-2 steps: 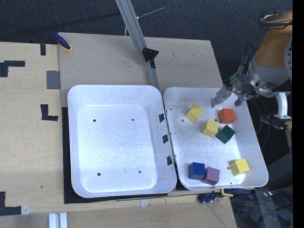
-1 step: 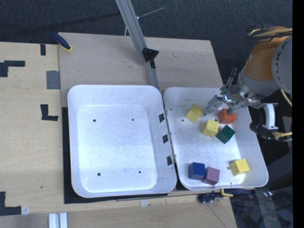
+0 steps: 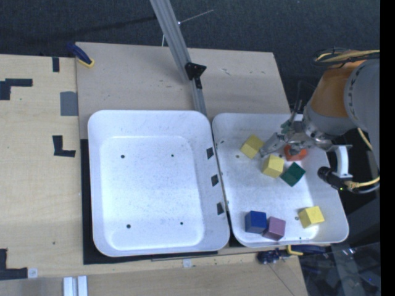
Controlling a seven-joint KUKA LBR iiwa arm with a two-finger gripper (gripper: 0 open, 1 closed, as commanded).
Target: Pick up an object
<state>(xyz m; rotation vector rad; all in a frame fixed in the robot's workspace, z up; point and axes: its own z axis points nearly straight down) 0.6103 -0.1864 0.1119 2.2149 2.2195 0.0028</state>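
Reached in from the right over the right bin, hand low beside yellow cube; grip state unclear.

Two bins side by side, all the blocks in the right one.

In the right bin, four blocks cluster near the far side under the gripper; three more lie along the near edge. The left bin sits just beside it.
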